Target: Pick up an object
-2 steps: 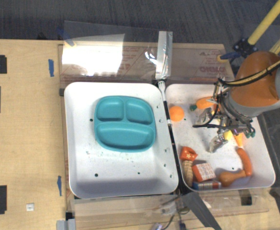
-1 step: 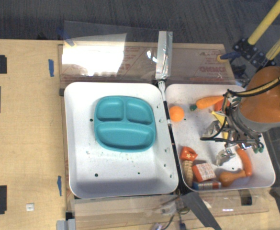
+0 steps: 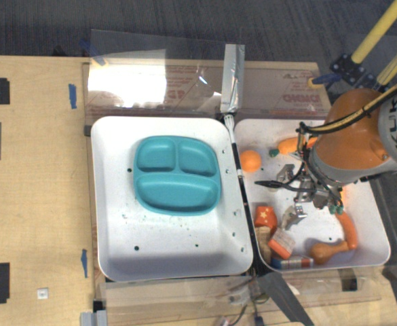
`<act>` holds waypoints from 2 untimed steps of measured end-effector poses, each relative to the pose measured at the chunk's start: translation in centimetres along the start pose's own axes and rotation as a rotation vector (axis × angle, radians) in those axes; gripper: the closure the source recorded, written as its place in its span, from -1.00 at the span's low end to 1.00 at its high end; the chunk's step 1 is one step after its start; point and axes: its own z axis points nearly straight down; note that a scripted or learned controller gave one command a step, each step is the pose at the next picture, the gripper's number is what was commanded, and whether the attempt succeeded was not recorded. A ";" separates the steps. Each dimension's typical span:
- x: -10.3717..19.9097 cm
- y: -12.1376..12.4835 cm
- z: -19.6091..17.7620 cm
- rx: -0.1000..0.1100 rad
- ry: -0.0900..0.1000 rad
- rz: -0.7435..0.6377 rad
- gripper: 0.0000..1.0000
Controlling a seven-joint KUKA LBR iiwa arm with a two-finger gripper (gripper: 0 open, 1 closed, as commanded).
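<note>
Nearest the camera, along the front wall of the right bin (image 3: 378, 253), lay a small bottle (image 3: 281, 244) with an orange label, tilted, and beside it to the right an orange-brown gourd-shaped toy (image 3: 327, 250). Just above that toy a carrot-like orange piece (image 3: 349, 228) ran along the bin's right side. A red-orange block (image 3: 265, 216) sat near the bin's left wall, just behind the bottle. Over the middle of this bin hung the gripper (image 3: 297, 212), its metal parts pointing down and left toward the bin floor; whether its fingers were apart or closed could not be told, and nothing could be seen between them. The arm's orange band (image 3: 351, 134) rose behind it and covered much of the bin's rear right. Farther back, a small orange ball (image 3: 250, 161) rested close to the left wall, well apart from the gripper, and another orange piece (image 3: 288, 145) showed near the back wall, partly hidden by the arm. To the left, the other bin (image 3: 117, 250) held a teal divided plate (image 3: 178, 174) toward its rear half, lying flat.
</note>
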 end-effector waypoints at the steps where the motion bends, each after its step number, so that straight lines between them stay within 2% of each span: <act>1: -6.2 -2.8 -3.1 0.000 0.003 0.186 -1.00; 2: -1.8 -7.6 0.1 0.002 0.003 0.246 -1.00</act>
